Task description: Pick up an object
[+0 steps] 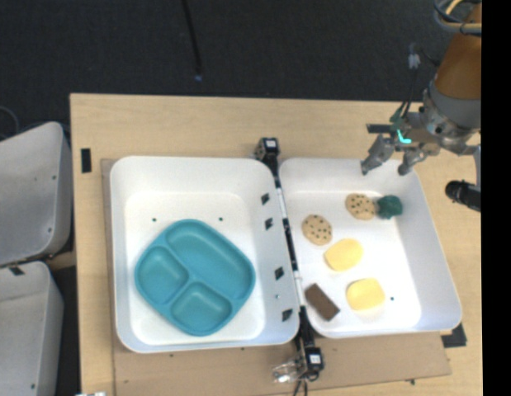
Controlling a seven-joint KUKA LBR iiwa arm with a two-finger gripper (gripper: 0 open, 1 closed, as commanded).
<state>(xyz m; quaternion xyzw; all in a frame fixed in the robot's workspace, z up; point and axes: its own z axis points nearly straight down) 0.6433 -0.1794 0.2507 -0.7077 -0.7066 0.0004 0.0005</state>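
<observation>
My hand (392, 160) hangs spread open, holding nothing, above far rim of right bin (432, 246). Nearest target, cookie (360, 206), lies just below, touching green toy (390, 207). Risk: I clip toy or wall, grasp slips.

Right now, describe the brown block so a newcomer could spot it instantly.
Take the right bin, the one holding small food items. Go to its near-left corner, by the divider between the bins: the brown block lies there, just left of a yellow piece. It is the only dark, rectangular item; the cookies are round and speckled.
</observation>
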